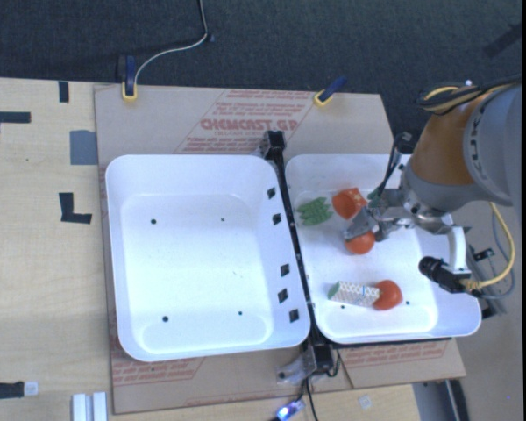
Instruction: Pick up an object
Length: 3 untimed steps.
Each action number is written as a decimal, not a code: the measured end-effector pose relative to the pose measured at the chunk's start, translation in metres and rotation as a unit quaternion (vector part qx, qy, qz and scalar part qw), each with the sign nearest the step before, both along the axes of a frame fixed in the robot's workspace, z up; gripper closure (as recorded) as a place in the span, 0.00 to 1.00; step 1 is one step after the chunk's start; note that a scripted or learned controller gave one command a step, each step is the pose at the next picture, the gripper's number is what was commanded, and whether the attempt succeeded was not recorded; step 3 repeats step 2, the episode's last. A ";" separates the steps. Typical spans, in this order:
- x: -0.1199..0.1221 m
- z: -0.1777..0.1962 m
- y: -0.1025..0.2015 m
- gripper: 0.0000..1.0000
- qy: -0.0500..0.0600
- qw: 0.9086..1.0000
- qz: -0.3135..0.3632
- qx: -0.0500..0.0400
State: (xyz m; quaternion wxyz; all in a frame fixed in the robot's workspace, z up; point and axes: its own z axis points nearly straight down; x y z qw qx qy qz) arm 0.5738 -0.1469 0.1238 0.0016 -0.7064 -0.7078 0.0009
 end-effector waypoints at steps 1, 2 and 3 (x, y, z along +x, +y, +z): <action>-0.019 0.008 0.054 1.00 0.000 1.000 0.001 0.000; 0.009 0.067 0.133 1.00 -0.005 1.000 0.003 -0.001; 0.009 0.067 0.133 1.00 -0.005 1.000 0.003 -0.001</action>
